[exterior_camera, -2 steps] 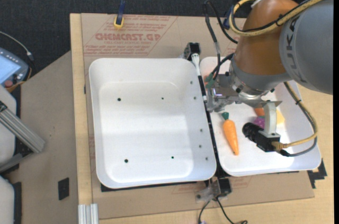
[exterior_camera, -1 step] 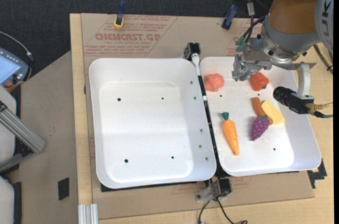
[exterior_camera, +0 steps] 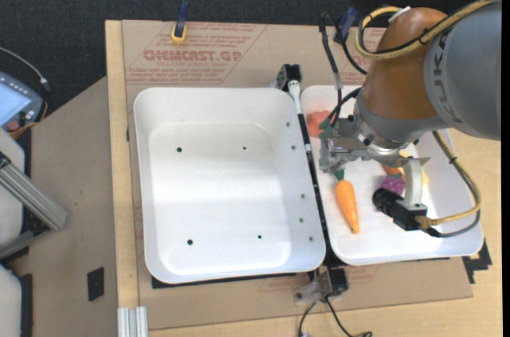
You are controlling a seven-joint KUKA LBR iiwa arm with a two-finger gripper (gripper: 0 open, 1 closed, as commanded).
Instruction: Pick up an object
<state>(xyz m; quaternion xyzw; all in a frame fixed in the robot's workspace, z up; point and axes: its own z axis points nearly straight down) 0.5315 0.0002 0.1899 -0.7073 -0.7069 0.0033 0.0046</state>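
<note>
A smooth, tapered orange plastic carrot lies in the right shallow white bin, just near of the metal pincer; its grip state I cannot tell.

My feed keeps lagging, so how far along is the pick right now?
Done: the arm is over the right bin, with the gripper low near its left side. In hand: nothing visibly. The carrot lies on the bin floor just below the gripper. A purple item sits beside it, partly hidden. Left: grasp and lift an object.
</note>
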